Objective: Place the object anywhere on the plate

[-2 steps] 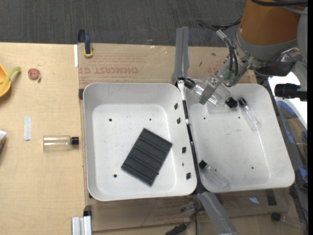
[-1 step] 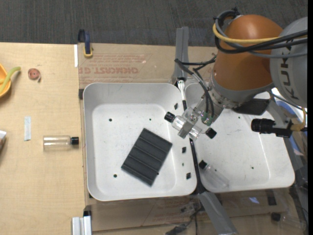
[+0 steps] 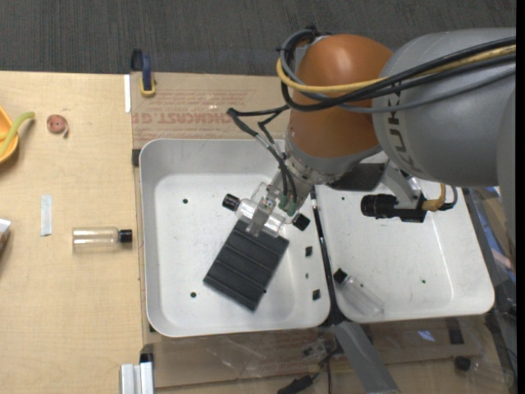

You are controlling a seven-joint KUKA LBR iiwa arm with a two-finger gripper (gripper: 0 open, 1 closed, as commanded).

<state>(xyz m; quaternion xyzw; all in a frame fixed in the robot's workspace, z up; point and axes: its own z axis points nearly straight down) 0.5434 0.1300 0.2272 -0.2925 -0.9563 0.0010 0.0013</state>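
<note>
Black object (image 3: 246,267) under gripper (image 3: 264,220)

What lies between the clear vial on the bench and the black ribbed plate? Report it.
Camera view: just bare bench, the rim of the left bin and white bin floor between the clear vial and black ribbed plate.

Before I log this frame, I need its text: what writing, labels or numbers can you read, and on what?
Red print on the cardboard behind the left bin: mirrored or upside down, too blurred to read.
Dark lettering on the arm by the orange band: partly seen, not readable.
Nothing else bears text.
</note>
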